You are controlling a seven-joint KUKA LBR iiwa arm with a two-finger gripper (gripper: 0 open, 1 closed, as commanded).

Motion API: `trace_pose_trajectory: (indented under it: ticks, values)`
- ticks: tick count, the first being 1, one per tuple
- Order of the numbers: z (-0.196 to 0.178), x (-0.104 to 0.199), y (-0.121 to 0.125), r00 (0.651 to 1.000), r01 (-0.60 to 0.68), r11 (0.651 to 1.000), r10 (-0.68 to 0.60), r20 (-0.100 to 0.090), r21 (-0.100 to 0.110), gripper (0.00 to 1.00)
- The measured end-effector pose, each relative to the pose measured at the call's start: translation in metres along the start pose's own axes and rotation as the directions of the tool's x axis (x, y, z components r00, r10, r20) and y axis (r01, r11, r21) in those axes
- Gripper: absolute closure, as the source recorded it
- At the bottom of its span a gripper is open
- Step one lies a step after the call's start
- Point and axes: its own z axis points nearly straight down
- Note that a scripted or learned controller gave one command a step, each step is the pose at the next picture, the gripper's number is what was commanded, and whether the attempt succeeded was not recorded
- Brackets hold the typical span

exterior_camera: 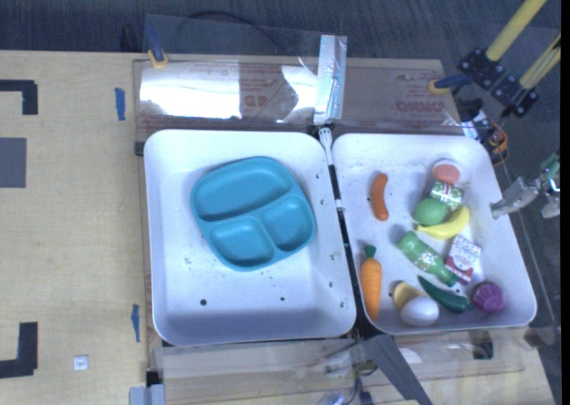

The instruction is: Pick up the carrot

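The carrot (370, 280), at seven o'clock in the right bin (509, 216), looks light, stiff and smooth, best pinched mid-body; I cannot tell the gripper's state.

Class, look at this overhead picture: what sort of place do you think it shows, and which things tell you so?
Probably a robot test bench in a lab, not a kitchen. Two white bins sit on a taped workbench; the food, such as the carrot, looks like plastic toys; a blue divided plate lies in the left bin.

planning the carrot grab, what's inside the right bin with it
The right bin holds the carrot, a sausage, banana, egg and other toy foods; whatever lies under that pile is covered.
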Motion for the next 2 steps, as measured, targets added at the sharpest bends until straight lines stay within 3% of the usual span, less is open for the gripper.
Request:
trace_pose_trajectory:
  ticks: [1,2]
  values:
    - [0.091,0.069,-0.017,0.954,0.300,0.954,-0.300,-0.002,0.001,0.00]
    - [-0.016,0.048,0.017,0.939,0.343,0.939,-0.343,0.005,-0.007,0.00]
